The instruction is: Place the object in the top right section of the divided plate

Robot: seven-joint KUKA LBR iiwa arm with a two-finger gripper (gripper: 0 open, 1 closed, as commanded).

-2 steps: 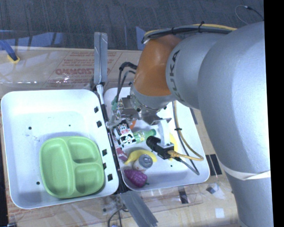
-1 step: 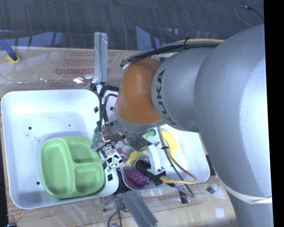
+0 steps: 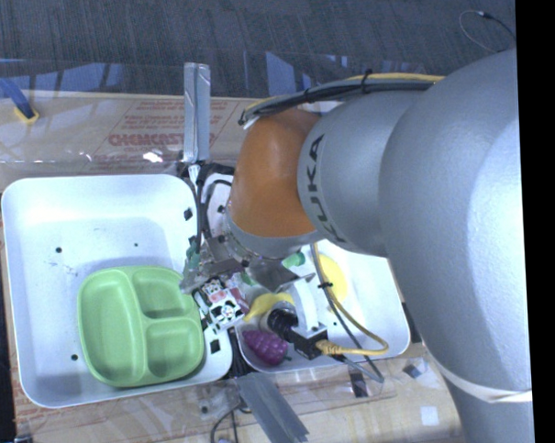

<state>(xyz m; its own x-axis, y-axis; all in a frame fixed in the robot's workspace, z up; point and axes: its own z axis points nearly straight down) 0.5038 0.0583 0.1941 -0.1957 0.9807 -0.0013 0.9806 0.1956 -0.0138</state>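
- Two shallow white bins: the left bin (image 3: 41, 272) and the right bin (image 3: 386, 294), side by side on the surface (image 3: 71, 124).
- One green divided plate (image 3: 140, 328), lying in the left bin.
- Three sections in that plate: one long one on its left side, two smaller ones on its right.
- One purple object (image 3: 265, 345), low in the right bin.
- One yellow object (image 3: 260, 306), just above the purple one.
- One grey arm (image 3: 422, 164) with one orange band (image 3: 267, 184).
- One yellow cable (image 3: 351, 337) looping across the right bin.
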